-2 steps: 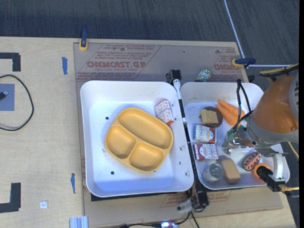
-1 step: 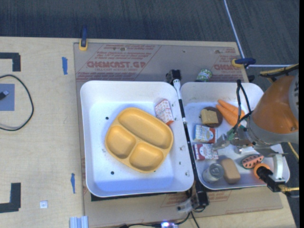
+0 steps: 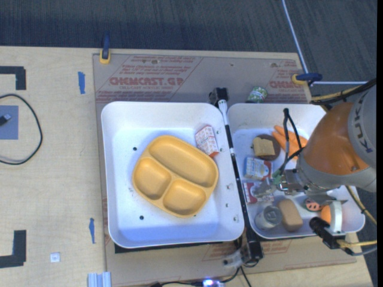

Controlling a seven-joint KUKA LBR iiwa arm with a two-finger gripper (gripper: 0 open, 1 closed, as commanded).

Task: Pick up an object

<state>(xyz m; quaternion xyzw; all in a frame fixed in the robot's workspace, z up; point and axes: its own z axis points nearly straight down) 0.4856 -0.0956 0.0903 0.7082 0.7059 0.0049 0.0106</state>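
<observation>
A wooden bench (image 3: 48,178) is bearing two white bins, the left bin (image 3: 119,220) holding a yellow divided tray (image 3: 175,175). The gripper (image 3: 286,183) is reaching down into the right bin (image 3: 353,220), among small objects including a tan bread-like piece (image 3: 291,214) just beside it.

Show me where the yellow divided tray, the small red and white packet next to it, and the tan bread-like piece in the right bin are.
yellow divided tray (image 3: 175,175), camera view, on the ridge where its three compartments meet.
red and white packet (image 3: 206,139), camera view, middle of its printed face.
tan bread-like piece (image 3: 291,214), camera view, centre of its top.
</observation>
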